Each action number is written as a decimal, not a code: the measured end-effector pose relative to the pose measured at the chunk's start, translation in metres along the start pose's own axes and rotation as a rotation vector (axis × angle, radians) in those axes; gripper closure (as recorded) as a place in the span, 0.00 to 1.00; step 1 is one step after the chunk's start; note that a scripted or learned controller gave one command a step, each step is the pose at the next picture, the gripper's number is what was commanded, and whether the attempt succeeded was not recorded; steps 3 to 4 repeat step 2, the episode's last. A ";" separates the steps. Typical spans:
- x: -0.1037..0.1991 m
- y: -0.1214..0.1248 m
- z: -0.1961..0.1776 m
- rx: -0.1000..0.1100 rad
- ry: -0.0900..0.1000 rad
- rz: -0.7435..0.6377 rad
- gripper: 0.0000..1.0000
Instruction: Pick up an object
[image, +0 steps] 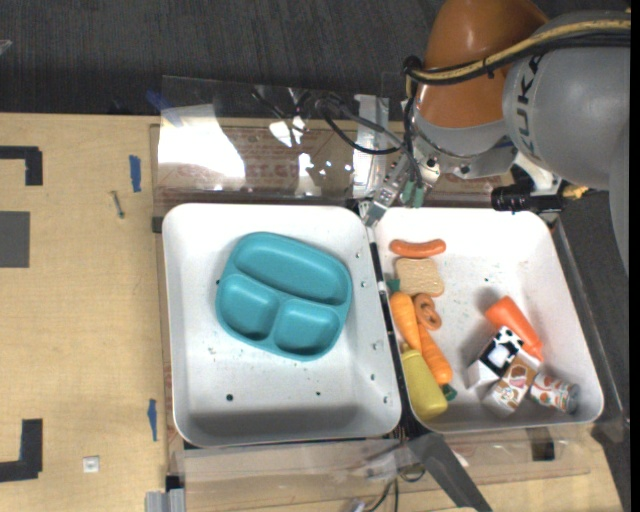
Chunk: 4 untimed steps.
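Orange-banded arm (520, 90) w/ partial "KU" lettering; pincer (385, 200) state unclear, above bins.

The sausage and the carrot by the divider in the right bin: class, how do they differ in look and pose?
The sausage is reddish, short and lies crosswise near the bin's far edge; the carrot is brighter orange, tapered and lies lengthwise along the divider. The sausage lies apart from its neighbours; the carrot is crowded among other food. Both are toy foods lying flat in the right bin.
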<state>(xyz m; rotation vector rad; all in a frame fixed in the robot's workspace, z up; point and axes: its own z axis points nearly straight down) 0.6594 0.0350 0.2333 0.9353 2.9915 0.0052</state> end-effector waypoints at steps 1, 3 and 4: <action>0.062 -0.029 0.017 0.004 0.004 0.020 1.00; 0.013 -0.031 -0.052 0.000 -0.002 0.164 1.00; 0.013 -0.031 -0.052 0.000 -0.002 0.164 1.00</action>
